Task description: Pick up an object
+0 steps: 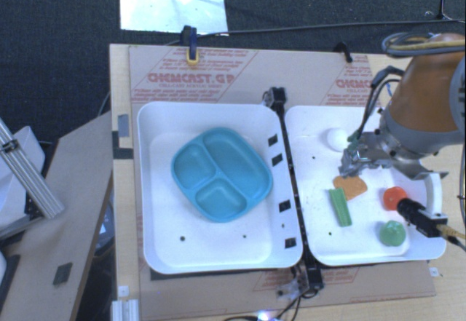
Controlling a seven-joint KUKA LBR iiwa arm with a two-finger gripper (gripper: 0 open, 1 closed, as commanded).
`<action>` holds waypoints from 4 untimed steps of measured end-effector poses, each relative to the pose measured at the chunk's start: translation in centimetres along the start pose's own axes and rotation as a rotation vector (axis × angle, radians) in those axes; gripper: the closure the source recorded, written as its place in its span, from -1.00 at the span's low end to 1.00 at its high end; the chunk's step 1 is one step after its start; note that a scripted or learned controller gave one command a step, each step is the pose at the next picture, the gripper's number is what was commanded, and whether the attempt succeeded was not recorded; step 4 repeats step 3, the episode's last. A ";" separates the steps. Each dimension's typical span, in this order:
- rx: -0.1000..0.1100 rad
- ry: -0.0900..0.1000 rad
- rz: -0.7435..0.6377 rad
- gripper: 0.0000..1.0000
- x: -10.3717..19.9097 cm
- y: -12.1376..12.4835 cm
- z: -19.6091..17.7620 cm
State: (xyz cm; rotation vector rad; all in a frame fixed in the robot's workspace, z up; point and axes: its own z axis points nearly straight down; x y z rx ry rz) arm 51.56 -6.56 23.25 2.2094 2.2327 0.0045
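Note:
In the right bin (313, 239) lie an orange flat piece (352, 186), a green stick (340, 207), a white ball (336, 138), a red-orange round piece (394, 197) and a green lumpy piece (392, 233). My gripper (352, 164) hangs low over the right bin, just above the orange piece and below the white ball. Nothing shows between its tips from this angle. The arm's orange band (429, 90) rises behind it at the right.
The left bin (156, 239) holds a blue divided plate (220, 174). A black clip strip (284, 167) runs between the bins. A black camera part (419, 216) of the wrist hangs over the right bin's right side.

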 end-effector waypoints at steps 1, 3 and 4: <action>0.001 -0.001 0.002 1.00 5.0 1.5 1.1; 0.001 0.000 0.001 1.00 15.7 3.2 1.8; 0.001 0.000 0.001 1.00 15.7 3.2 1.8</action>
